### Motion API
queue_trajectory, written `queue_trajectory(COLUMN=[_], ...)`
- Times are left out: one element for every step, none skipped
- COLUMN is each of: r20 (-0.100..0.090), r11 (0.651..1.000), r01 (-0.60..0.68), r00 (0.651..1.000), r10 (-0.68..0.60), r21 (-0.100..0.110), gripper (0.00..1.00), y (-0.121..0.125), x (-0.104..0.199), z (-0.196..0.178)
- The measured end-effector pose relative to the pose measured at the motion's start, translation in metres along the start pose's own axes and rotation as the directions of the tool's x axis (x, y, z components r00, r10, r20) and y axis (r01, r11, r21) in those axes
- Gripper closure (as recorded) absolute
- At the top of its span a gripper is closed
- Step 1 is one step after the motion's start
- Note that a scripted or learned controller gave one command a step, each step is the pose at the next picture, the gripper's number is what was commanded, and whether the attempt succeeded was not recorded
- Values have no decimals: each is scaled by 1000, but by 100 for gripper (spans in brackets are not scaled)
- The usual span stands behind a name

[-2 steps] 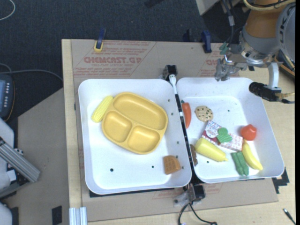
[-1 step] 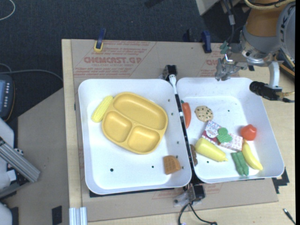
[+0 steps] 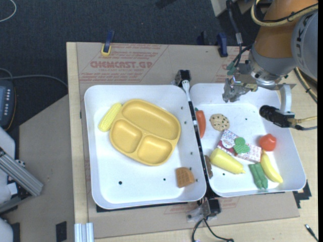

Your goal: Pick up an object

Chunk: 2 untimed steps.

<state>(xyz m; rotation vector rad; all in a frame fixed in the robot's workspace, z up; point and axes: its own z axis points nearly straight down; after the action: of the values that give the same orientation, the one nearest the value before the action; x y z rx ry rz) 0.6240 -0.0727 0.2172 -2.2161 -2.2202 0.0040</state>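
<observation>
Nothing lifted yet. Pincer (image 3: 233, 94) hangs over the right bin's (image 3: 298, 173) far end, above the cookie (image 3: 219, 121); released or clenched, cannot tell. Whole pick remains. Tomato (image 3: 268, 142), banana (image 3: 271, 167) and pepper (image 3: 227, 161) lie in that bin. Left bin (image 3: 96, 135): yellow tray (image 3: 145, 131), corn (image 3: 109, 117). Cardboard-topped counter (image 3: 81, 74) on dark carpet (image 3: 75, 9).

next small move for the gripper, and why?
Probably drop straight down toward the cookie. The gripper hangs above the right bin's far end with nothing between its fingers, and the cookie lies flat just below it in the view, apart from the carrot and the clustered toy food.
</observation>
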Motion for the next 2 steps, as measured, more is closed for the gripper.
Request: queue_trajectory(r20=[2, 1], r11=[1000, 1000], r01=[-3, -3], r00=[1000, 1000], r10=[3, 3], r21=[-8, -2], gripper=[100, 100], y=[2, 0], x=[-14, -13], z=[-16, 0])
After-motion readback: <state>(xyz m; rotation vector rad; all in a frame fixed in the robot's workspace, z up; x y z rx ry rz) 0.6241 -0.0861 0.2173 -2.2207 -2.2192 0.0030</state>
